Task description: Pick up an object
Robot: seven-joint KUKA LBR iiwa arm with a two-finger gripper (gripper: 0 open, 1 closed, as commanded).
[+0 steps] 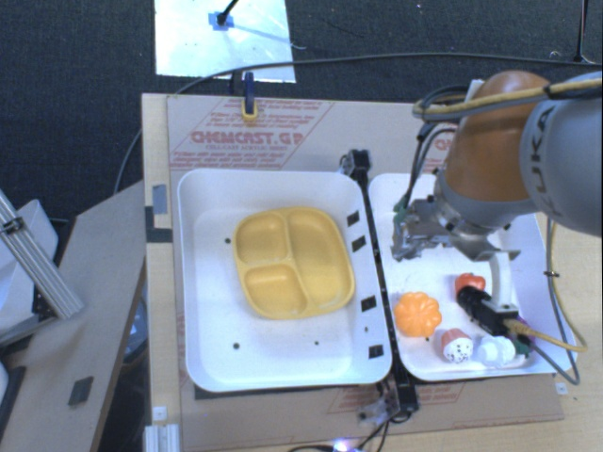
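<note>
- Where the view begins at the left, a printed cardboard sheet [254,139] covers the bench and carries both bins.
- Left bin [203,347]: shallow and white, it holds one thing, a yellow three-compartment plate [292,262]. The plate lies flat near the middle of the bin floor, well apart from the walls.
- Black divider strip [366,252]: it runs between the two bins along their adjoining walls.
- Right bin [400,191]: shallow and white, it has the grey arm [528,158] with its orange band reaching in from the right.
- Gripper [410,245]: it points down over the left part of the right bin, close to the divider. The wrist hides its tip, so whether it is open or closed cannot be told, and whether it touches the floor cannot be told either.
- Orange toy pumpkin [417,314]: it sits on the bin floor nearer the camera than the gripper, apart from it.
- Small white speckled piece with an orange band [456,347]: it lies just beside the pumpkin, near the bin's front wall.
- Small red-orange piece [469,282]: it lies behind the speckled piece and to the right of the pumpkin; its kind is unclear.
- White lump [496,351]: it rests by the front wall, farthest right of the loose things.
</note>
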